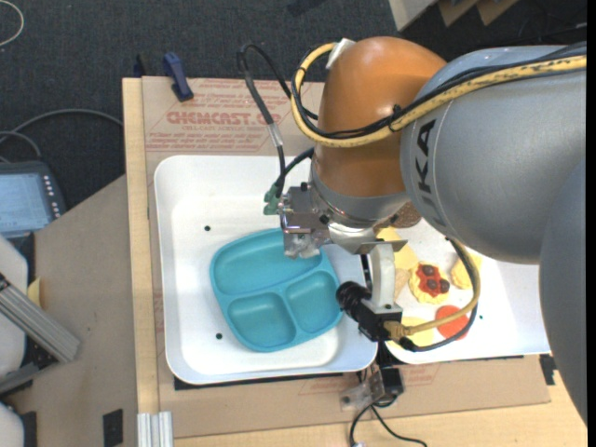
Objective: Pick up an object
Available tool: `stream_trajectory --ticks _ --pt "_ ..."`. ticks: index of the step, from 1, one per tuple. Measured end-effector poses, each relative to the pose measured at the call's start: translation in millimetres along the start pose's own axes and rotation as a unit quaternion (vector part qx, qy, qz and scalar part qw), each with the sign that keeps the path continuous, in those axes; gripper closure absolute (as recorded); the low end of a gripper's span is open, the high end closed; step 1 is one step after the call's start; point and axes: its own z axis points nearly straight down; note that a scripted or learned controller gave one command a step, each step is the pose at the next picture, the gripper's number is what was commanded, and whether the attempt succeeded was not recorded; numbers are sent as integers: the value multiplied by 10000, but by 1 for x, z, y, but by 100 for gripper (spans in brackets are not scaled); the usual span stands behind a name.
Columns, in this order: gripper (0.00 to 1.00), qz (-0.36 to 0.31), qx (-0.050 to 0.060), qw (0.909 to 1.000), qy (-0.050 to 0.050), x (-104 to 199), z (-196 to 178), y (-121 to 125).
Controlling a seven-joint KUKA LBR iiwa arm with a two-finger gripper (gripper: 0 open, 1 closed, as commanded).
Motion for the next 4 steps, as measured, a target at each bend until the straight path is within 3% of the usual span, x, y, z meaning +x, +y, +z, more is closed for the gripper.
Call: stream_trajectory --ticks 1,2,3,4 --pt "100 14 -146 9999 34 -57 -194 -12" --pt "100 -26 4 10000 -3 -2 -94 -13" --pt "100 -40 -130 9999 58 59 -253 -14" --pt "100 -20 -66 10000 17 57 -256 -13"
